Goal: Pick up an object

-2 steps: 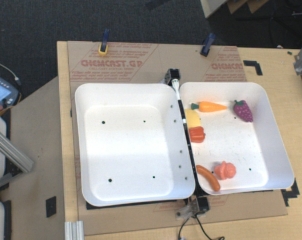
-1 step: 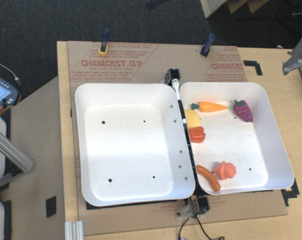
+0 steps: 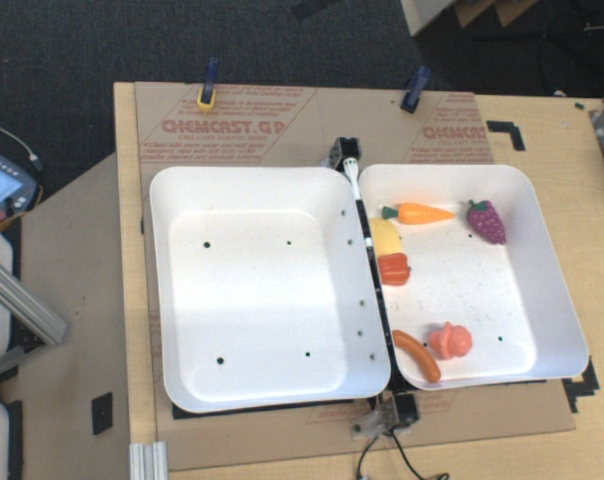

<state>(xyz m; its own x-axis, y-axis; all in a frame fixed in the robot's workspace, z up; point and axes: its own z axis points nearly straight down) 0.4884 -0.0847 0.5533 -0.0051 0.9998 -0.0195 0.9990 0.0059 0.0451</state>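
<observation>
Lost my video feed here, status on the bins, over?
Toys all in right bin: carrot, grapes, pepper, sausage. Nothing lifted yet. Nothing on top of them.

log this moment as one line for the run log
stage: before pick | right bin: carrot, grapes, yellow piece, red pepper, sausage, pink toy | nothing lifted

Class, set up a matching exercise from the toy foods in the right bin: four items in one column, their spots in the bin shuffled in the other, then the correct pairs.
Items:
1. carrot
2. grapes
3. sausage
4. red pepper

Places:
A. near-left corner
B. far-right area
C. left wall, midway, below the yellow piece
D. far side, left of the grapes

Pairs: 1-D, 2-B, 3-A, 4-C
</observation>
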